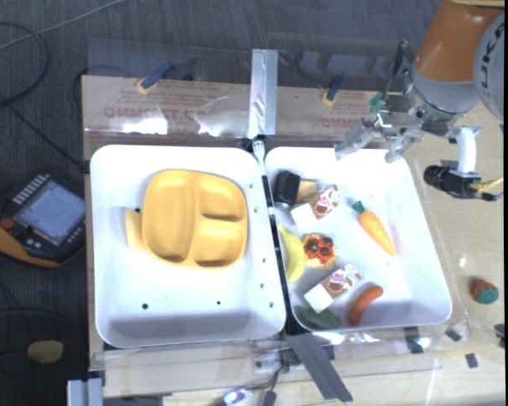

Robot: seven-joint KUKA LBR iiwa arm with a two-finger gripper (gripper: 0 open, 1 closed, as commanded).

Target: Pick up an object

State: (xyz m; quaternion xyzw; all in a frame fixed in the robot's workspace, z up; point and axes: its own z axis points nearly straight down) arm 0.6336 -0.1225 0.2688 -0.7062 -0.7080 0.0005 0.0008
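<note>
1. The hand (374, 139) hangs over the far rim of the right bin (423, 218), at about one o'clock from that bin's middle. Its two fingers look spread, with nothing between them.
2. No object has been lifted, so by my reading the pick has not yet begun.
3. The candidates all lie in the right bin: a carrot (376, 229) just right of centre, a sausage (365, 302) at five o'clock, a banana (293, 256) along the nine o'clock wall, and a black brush (285, 186) at eleven o'clock.
4. The left bin (110, 252) holds a yellow divided tray (193, 216).
5. Left to do: choose one item, descend, close on it and raise it. The carrot lies apart from its neighbours and looks the easiest choice.
</note>
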